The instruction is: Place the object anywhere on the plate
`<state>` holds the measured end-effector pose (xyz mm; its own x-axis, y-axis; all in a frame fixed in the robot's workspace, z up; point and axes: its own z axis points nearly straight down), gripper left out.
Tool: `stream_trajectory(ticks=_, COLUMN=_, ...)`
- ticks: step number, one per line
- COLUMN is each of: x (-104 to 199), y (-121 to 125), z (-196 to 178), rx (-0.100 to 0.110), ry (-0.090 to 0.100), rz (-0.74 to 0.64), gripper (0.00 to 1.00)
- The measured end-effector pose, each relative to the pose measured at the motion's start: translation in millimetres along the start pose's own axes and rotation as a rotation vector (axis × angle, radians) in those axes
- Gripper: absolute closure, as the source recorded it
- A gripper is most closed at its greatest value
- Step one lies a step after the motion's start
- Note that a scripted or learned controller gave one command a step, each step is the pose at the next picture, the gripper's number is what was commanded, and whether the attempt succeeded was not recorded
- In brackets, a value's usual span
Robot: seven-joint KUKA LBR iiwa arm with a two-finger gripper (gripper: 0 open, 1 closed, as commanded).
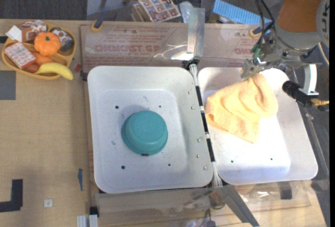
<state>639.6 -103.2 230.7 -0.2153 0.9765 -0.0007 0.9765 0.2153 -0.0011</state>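
The yellow cloth (242,108), right of centre, looks soft, light and floppy, its upper corner apparently pinched by the gripper (255,67), teal plate (145,132) well left.

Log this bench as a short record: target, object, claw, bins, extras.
target: teal plate, upside down, in left bin
object: yellow cloth, rumpled, in right bin
claw: claw at the cloth's top corner, which is lifted; grip unclear
progress: cloth not yet on plate
extras: fruit bowl at bench's far left
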Motion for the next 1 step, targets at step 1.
stream_trajectory(ticks=1, x=1.1, y=1.6, z=7.9, rx=0.002, ry=0.001, rz=-0.003, gripper=1.0)
